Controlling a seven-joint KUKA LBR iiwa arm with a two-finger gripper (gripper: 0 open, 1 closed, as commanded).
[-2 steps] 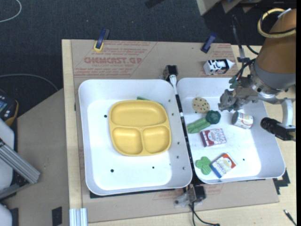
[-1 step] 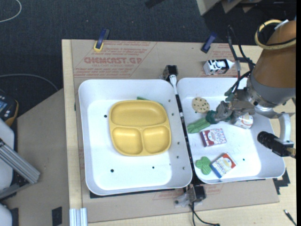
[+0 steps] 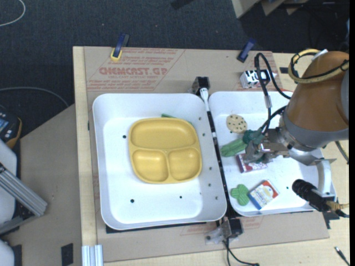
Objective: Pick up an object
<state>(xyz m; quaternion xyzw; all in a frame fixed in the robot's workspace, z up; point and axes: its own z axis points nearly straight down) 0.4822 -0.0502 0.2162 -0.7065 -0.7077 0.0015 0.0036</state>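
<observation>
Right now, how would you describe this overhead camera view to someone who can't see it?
A grey-and-orange robot arm reaches from the right, its hand low over toys in the right white bin: a cookie, green pieces, a small packet. The left bin holds a yellow divided plate.

Left bin: white, holding a yellow divided plate. Right bin, also white: tan cookie with dark specks at 11 o'clock, green toy at 9, red-white-blue packet at 6.
</observation>
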